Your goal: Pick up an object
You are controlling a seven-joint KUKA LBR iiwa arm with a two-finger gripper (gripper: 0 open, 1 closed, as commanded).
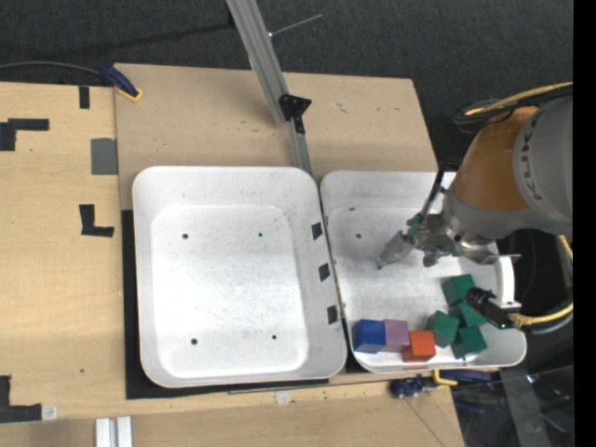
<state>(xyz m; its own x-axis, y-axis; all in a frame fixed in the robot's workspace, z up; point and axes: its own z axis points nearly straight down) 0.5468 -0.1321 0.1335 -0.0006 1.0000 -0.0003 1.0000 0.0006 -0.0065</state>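
Several small blocks lie along the front of the right bin (pixel 372 198): a blue block (pixel 370 333), a pale purple block (pixel 396 331), an orange block (pixel 421 345) and several green blocks (pixel 458 291) at the bin's right corner. My gripper (pixel 410 256) hangs over the middle of the right bin, behind the blocks and apart from them. Its two fingers are spread, one slanting down to the left, and it is open with nothing between them.
The left bin (pixel 223 277) stands beside the right one, sharing a raised middle rim. A slanted metal pole (pixel 265 54) crosses the bench behind the bins. The grey and orange arm (pixel 503 175) covers the right bin's right edge.
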